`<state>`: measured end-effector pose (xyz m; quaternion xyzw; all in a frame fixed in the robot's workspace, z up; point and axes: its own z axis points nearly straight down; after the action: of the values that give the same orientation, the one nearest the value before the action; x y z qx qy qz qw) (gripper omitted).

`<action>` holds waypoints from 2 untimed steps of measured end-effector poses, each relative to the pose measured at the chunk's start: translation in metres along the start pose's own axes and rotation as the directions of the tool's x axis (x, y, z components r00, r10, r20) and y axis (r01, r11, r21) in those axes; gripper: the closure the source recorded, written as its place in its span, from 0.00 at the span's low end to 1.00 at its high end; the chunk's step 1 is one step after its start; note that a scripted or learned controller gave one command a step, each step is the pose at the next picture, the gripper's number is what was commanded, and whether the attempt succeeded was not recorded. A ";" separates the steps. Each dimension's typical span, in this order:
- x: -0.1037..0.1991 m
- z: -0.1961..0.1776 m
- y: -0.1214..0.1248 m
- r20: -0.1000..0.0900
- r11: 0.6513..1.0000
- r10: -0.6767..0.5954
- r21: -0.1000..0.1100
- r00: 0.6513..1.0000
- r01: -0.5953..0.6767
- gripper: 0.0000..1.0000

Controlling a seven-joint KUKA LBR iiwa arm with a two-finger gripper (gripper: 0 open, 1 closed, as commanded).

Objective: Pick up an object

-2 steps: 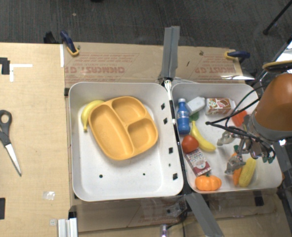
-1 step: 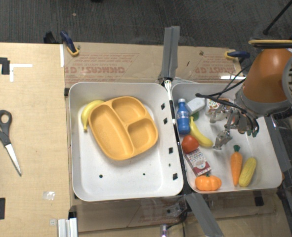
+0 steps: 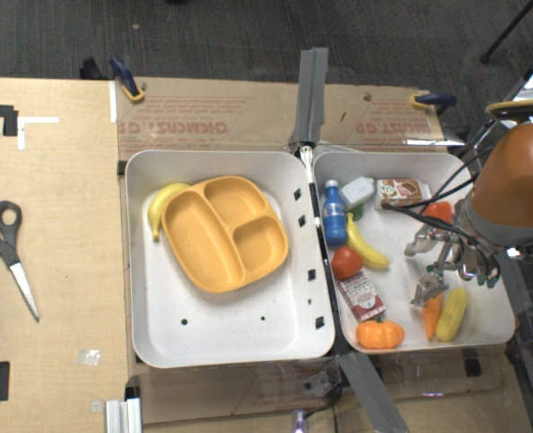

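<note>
My gripper (image 3: 422, 267) hangs low over the right part of the right bin (image 3: 401, 345), below the orange wrist band. Its two metal fingers (image 3: 426, 290) stand apart, so it is open with nothing between them. Just below it lie an orange carrot (image 3: 431, 317) and a yellow corn cob (image 3: 452, 314); the lower finger is close to the carrot's top. Further left in this bin are a banana (image 3: 368, 247), a red tomato (image 3: 346, 262), a blue bottle (image 3: 335, 213), a red packet (image 3: 362, 297) and a small orange pumpkin (image 3: 380, 334).
A white box (image 3: 359, 190), a snack packet (image 3: 401, 190) and a red-orange item (image 3: 439, 211) lie at the right bin's back. The left bin (image 3: 230, 341) holds a yellow divided plate (image 3: 223, 233) and a banana (image 3: 162, 207). Scissors (image 3: 12, 251) lie on the bench at left.
</note>
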<state>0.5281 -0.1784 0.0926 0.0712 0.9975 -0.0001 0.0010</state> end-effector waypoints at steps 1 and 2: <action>0.033 0.000 -0.018 0.000 0.996 0.088 0.000 0.996 -0.088 0.00; 0.031 -0.009 -0.017 0.004 0.996 0.084 0.000 0.996 -0.084 1.00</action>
<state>0.4949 -0.1904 0.1017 0.1131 0.9936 -0.0004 0.0028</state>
